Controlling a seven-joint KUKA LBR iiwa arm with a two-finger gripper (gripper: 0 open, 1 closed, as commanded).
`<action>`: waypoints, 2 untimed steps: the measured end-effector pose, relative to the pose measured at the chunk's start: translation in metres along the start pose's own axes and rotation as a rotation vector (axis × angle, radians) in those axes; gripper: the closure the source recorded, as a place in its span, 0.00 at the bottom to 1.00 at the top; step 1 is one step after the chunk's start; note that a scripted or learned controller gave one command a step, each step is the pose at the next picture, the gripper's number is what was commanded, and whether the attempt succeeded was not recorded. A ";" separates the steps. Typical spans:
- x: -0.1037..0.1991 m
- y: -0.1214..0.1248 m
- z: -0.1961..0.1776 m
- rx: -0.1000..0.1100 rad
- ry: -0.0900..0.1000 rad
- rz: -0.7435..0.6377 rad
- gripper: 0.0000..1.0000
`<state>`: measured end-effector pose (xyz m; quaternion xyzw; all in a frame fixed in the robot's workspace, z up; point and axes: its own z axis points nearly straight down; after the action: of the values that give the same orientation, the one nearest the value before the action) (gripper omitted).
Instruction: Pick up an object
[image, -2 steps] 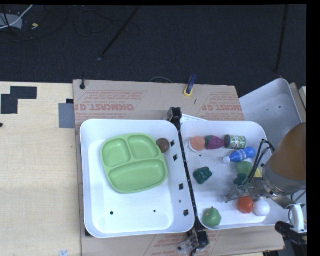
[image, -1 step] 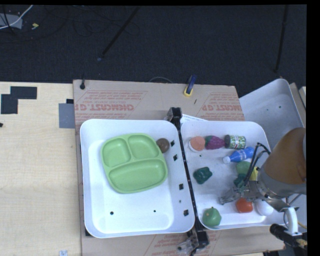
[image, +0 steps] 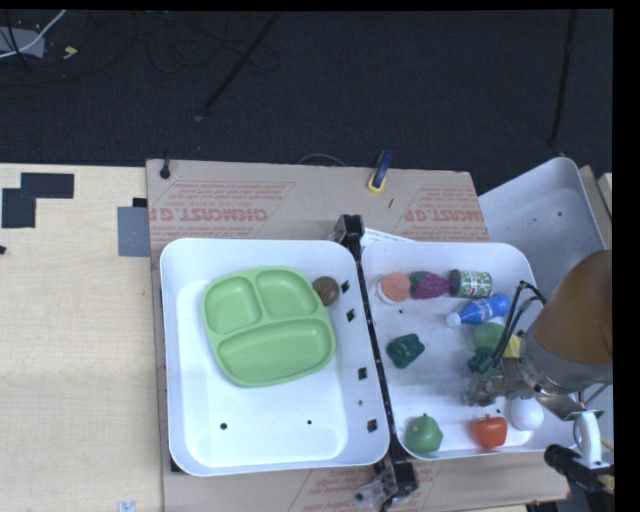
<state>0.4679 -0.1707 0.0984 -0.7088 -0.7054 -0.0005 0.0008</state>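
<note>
Where the grey arm with its orange band (image: 585, 305) reaches in from the right of the camera view, the two-finger gripper (image: 487, 388) is seen low in the right-hand shallow white bin (image: 520, 262), near that bin's right wall. The fingertips are dark and blurred against the bin floor, so it cannot be told whether they are spread or closed, and nothing can be seen held between them.

Several small toy food items are scattered in this bin. A small red tomato-shaped toy (image: 489, 431) lies just beside the gripper, toward the front rim, and is judged the likeliest target. A green apple-shaped toy (image: 424, 434) lies in the front left corner, a dark green pepper-shaped toy (image: 405, 349) near the middle, and a blue and white plastic bottle (image: 477, 311) behind the gripper. Along the back are an orange-pink round toy (image: 396, 288), a purple toy (image: 430, 285) and a small green-labelled can (image: 470, 282); the can's label is too small to be read.

The tomato toy is judged light, hollow, smooth and probably slippery. It should be taken across its widest part, with the fingers lowered on either side.

In the left-hand white bin (image: 190, 400), a light green divided plastic tray (image: 268, 326) is set, with a small brown ball (image: 325, 290) touching its back right corner.

Red lettering is printed upside down on the brown cardboard sheet (image: 250, 205) under the bins; it possibly reads "CHEMCAST GP".
</note>
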 end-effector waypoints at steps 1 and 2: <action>-0.009 0.002 -0.045 -0.002 -0.003 0.000 1.00; -0.007 0.001 -0.108 -0.004 -0.003 -0.005 1.00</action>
<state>0.4691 -0.1782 0.2064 -0.7071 -0.7071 -0.0008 -0.0015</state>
